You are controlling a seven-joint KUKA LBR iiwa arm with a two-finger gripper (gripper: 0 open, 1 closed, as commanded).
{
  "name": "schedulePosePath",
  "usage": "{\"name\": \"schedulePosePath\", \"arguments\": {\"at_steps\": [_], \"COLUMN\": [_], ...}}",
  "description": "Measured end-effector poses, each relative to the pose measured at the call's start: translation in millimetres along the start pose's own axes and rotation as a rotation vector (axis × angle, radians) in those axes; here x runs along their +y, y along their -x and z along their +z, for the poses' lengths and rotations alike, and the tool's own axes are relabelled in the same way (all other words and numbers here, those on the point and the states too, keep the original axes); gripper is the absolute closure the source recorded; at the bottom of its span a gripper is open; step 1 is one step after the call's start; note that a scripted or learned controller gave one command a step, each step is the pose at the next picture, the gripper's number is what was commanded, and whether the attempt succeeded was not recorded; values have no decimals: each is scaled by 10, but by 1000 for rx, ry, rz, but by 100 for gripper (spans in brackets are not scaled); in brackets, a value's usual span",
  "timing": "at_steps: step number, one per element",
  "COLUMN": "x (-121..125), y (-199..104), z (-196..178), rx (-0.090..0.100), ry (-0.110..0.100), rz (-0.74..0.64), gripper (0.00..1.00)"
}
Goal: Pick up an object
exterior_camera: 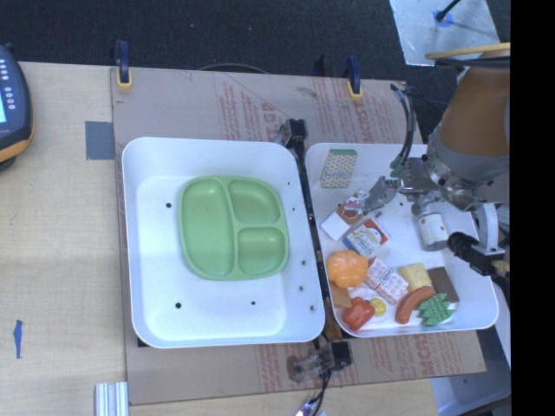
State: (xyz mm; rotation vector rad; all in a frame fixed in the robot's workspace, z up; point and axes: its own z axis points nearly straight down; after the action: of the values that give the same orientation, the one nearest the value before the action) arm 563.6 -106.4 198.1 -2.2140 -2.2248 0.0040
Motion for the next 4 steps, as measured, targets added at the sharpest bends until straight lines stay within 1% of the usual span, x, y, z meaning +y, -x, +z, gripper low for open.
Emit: {"name": "schedulePosePath", "arguments": {"at_steps": [1, 2, 3, 4], "x": [-713, -671, -674, -674], "y": [104, -140, -121, -121], "z": [1114, 1069, 966, 969], "rx": [1, 0, -1, -1], "ry": [-10, 0, -2, -2], "rz": [3, -2, -4, -4], "gripper": [0, 0, 100, 0]}}
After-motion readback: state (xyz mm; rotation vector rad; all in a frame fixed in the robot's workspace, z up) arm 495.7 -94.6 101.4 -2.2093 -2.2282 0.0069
